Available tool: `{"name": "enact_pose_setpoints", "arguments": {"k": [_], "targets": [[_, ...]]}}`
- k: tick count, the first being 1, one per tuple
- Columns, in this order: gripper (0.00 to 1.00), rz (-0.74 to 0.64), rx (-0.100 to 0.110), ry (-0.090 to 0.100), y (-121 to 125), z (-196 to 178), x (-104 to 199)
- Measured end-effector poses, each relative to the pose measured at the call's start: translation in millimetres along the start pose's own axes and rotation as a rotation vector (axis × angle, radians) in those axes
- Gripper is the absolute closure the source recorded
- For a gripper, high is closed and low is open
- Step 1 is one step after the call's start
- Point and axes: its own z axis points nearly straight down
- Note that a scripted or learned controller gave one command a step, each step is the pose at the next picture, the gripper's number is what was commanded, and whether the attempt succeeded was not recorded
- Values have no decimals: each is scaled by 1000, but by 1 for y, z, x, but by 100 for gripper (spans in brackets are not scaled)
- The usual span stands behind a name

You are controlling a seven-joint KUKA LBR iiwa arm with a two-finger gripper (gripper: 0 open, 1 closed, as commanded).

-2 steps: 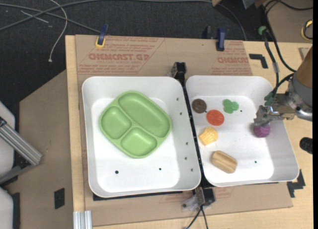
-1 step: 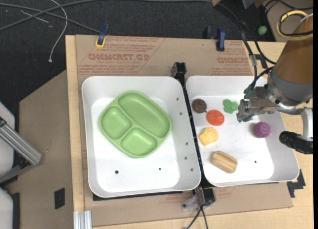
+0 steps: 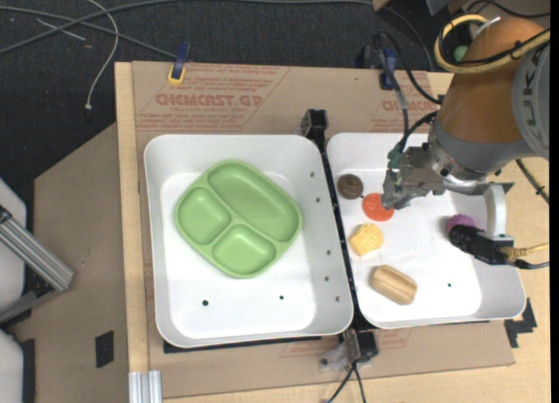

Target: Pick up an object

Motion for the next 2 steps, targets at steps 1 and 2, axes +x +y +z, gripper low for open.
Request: {"name": "enact_pose_setpoints", "arguments": {"k": [1,2], "targets": [[100,0,5,2,1,13,56],[100,1,3,0,7,23,109]]}}
